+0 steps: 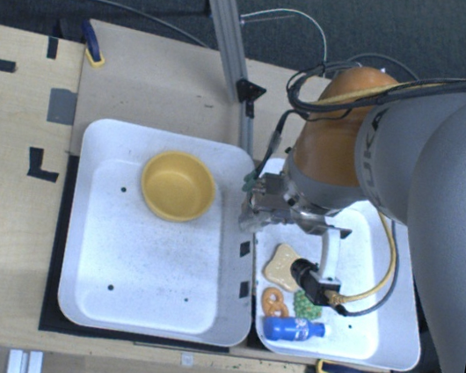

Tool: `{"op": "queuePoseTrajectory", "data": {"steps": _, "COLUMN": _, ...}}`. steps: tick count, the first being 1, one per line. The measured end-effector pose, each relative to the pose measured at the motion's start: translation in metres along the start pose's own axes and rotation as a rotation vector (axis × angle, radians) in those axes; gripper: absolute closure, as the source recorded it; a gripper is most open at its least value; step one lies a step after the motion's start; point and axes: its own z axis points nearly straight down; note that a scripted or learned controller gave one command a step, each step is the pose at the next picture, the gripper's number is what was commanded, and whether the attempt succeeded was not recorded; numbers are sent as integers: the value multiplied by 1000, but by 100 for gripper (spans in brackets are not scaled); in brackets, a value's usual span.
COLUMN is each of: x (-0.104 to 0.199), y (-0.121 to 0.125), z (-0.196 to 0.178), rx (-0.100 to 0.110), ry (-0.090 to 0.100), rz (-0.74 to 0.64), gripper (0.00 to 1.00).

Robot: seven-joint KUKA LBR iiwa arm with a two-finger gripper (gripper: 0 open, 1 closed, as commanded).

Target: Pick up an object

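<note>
You have: yellow bowl point(178, 185), left bin point(145, 282); blue bottle point(293, 328), print unreadable, beside pretzel point(275, 302), right bin point(368, 332); gripper point(258, 205) at bins' divide, grip state untellable.

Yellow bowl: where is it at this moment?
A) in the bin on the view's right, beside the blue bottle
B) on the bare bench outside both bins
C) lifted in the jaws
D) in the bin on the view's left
D: the yellow bowl rests on the floor of the bin on the view's left, in the half nearer the picture's top edge.
</note>
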Motion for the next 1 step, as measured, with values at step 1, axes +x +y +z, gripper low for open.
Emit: {"op": "queuePoseTrajectory", "data": {"steps": 1, "x": 49, "y": 26, "z": -2, "rx": 0, "ry": 0, "rz": -1, "gripper": 100}}
